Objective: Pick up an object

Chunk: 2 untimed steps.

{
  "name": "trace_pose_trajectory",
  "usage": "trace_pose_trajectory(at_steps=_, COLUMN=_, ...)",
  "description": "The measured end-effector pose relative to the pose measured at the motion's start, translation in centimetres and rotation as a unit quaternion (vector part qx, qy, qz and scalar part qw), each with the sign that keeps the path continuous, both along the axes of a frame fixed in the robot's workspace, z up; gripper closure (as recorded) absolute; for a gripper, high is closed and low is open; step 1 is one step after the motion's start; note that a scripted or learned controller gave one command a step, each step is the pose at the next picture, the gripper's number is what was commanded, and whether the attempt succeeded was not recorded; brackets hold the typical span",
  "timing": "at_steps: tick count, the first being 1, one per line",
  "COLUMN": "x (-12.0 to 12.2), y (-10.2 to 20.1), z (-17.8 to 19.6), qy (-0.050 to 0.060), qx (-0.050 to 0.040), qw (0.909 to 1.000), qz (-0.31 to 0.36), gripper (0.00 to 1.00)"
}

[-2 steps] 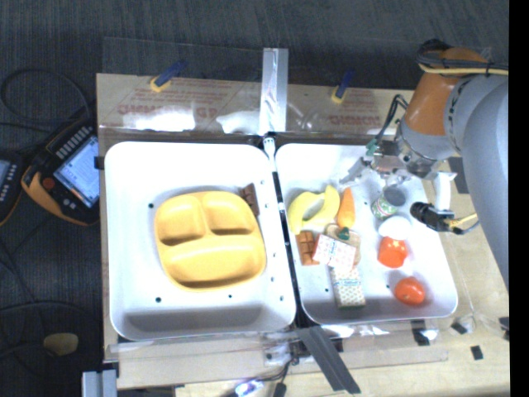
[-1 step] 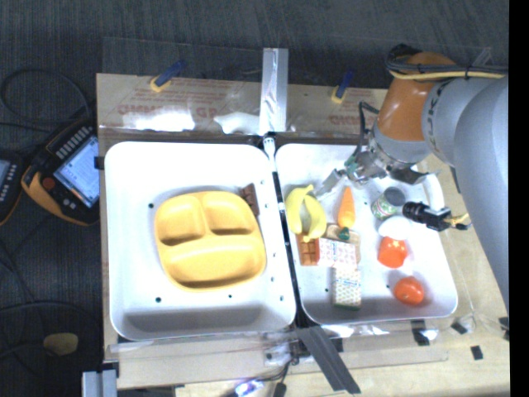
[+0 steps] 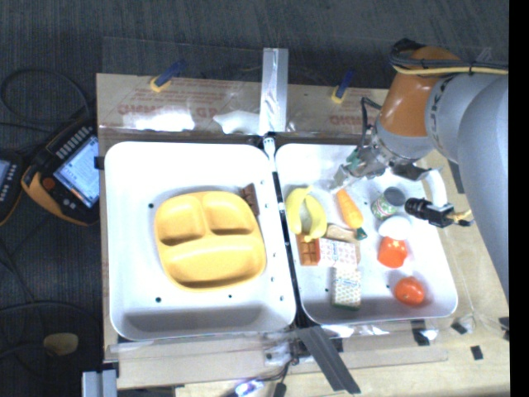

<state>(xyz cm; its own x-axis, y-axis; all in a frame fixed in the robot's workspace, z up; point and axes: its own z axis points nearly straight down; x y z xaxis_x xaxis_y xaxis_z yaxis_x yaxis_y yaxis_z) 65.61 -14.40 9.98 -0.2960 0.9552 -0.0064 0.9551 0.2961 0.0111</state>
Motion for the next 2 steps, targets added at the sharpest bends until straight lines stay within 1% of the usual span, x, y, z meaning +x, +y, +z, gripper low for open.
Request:
trace_pose_trajectory(at_steps=1, x=-1.6, y=-2.1, z=5.6, qy=0.006, qx=-0.0006, qw=0.9934, qz=0.115, gripper=1.00)
trace_pose_trajectory(at_steps=2, x=1.0, y=6.1, z=8.3, qy=0.007, qx=0.0017, qw=0.9978, qz=-0.066, gripper=1.00)
